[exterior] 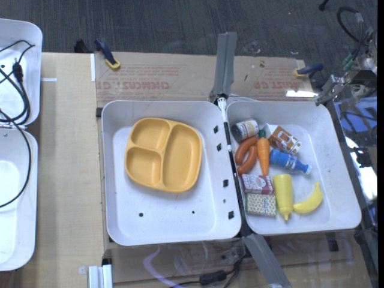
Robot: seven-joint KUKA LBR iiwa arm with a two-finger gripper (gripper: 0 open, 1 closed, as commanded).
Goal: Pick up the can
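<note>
The can (246,128) is small, with a silver end and a dark label. It lies on its side in the far left corner of the right bin (336,161), close to the wall shared with the left bin. A red sausage (245,152) and an orange carrot (263,155) lie just in front of it, nearly touching it.
Crowded around the can in the right bin are an orange-and-white carton (284,140), a blue bottle (289,161), a yellow squeeze bottle (283,192), a banana (309,201) and two small boxes (259,194). The left bin (120,209) holds a yellow divided plate (163,155). Cables and hardware (351,71) sit at the far right.
</note>
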